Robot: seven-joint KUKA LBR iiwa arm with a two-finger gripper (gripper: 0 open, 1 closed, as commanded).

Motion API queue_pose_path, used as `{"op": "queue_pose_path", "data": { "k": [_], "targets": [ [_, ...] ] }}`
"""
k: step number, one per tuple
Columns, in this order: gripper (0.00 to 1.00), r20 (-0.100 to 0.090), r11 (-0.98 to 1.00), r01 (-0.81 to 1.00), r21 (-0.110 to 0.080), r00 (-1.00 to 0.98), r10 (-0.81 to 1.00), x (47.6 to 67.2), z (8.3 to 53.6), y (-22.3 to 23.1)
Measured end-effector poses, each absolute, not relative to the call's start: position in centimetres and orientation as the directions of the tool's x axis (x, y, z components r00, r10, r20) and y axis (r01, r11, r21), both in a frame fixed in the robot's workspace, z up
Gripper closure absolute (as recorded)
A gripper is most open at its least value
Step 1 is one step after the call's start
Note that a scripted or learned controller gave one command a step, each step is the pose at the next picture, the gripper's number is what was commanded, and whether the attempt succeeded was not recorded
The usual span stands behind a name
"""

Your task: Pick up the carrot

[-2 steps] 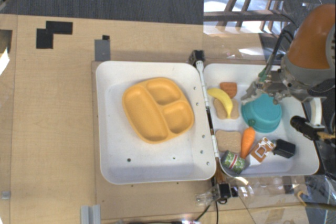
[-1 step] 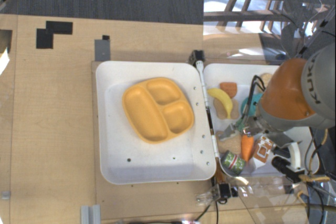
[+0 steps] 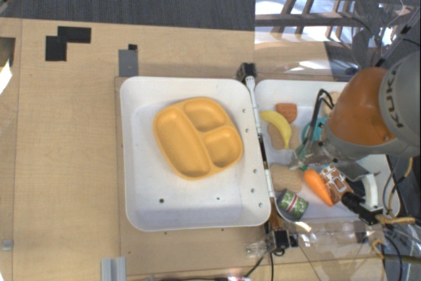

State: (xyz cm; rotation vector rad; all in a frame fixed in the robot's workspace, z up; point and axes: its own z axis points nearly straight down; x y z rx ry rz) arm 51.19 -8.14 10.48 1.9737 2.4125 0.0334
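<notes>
The arm reached in from the right over the right bin, its orange band covering much of that bin. In the left bin sat a yellow divided plate. The carrot lay toward the right bin's near side, just beside the gripper, perhaps touching it; whether its fingers were apart or closed, I could not tell. A banana lay farther back, a green can nearer
</notes>
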Motion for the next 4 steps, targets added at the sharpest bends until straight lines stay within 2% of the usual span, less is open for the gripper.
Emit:
{"op": "queue_pose_path", "data": {
  "k": [1,2,3,4],
  "targets": [
    [0.00,-0.005,0.197,0.980,0.030,-0.197,0.980,51.1,10.4,-8.1],
    [0.00,0.000,0.151,0.988,0.031,-0.151,0.989,49.8,9.5,-10.1],
    [1.00,-0.002,0.155,0.987,0.041,-0.155,0.988,50.2,10.7,-9.9],
    [1.00,0.005,0.017,1.000,0.009,-0.017,1.000,50.2,18.7,-0.1]
  ]
}}
